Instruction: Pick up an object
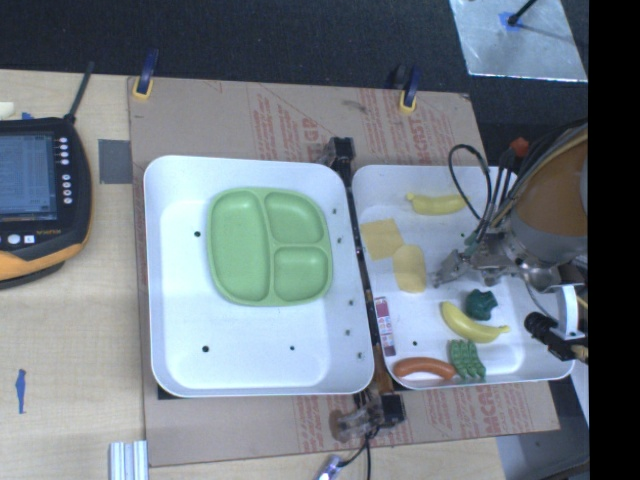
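– Toys, where are they?
– All in the bin on the view's right. None lifted, all lying on its floor.
– Go near to far.
– Near the front wall: red sausage, green ridged piece touching its right end. Behind those, a banana, with a dark green lump just behind it, touching or nearly so. A small red-and-white packet lies along the left wall.
– Middle of the bin?
– Yellow block, then a flat yellow slice just behind it, corners about touching. At the back, a second yellow fruit.
– Tool?
– Tool is low over the bin, just right of the yellow block and behind the dark green lump. Spread or pressed together, cannot tell, too cluttered with cables. Nothing visibly pinched.
– Arm?
– Grey arm comes in from the right, black cables looping over the wrist.
– Other bin?
– White bin beside it, walls touching. A green divided plate lies flat in it, towards the back.
– Rest of the desk?
– Both bins sit on a cardboard sheet on the desk. An orange-edged handheld screen lies at the left, well apart from the bins. Two clamps hold the sheet's far edge.
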